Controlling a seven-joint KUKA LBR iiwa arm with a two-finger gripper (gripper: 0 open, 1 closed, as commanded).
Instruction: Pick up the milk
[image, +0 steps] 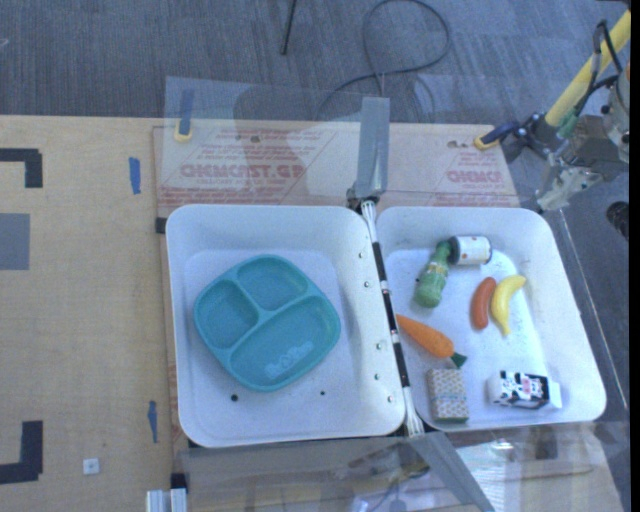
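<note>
The milk (522, 389) is a small white carton with black cow patches. It lies on its side in the near right corner of the right bin (578, 300). My gripper (566, 180) is at the top right, beyond the right bin's far right corner, well away from the milk. A yellow cable runs up from it.
The right bin also holds a green bottle (433, 278), a white jar (470, 250), a red sausage (482, 303), a banana (506, 300), a carrot (428, 338) and a brown block (448, 393) just left of the milk. A teal divided plate (266, 320) lies in the left bin (190, 235).
</note>
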